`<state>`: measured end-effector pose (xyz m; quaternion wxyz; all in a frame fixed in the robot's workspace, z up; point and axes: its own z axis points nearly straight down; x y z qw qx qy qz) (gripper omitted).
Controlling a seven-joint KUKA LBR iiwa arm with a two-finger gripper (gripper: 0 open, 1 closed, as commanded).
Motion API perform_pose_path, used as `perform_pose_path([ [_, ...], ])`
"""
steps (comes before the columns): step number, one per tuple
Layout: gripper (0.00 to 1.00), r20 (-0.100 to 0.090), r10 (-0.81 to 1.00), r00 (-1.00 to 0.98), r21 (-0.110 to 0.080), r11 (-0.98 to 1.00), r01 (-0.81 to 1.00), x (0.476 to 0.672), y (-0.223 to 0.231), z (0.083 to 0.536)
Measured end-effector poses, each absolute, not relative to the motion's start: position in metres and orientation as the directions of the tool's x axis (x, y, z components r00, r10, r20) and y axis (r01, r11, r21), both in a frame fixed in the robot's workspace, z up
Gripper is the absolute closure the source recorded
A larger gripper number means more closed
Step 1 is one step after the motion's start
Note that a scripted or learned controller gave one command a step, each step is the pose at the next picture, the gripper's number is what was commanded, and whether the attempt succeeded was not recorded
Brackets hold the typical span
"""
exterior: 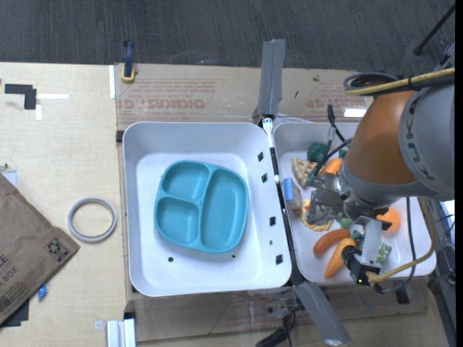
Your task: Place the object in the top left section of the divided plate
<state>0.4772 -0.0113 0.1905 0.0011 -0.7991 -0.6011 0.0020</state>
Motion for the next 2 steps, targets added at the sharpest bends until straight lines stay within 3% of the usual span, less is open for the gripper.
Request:
perform_pose_path([
  [1,1.00,-0.002,1.000,0.013,-0.002,-0.013,1.000,0.518,0.000,0.191],
  [2,1.00,-0.001,0.977,0.212,-0.005,-0.212,0.977,0.477,-0.018,0.192],
])
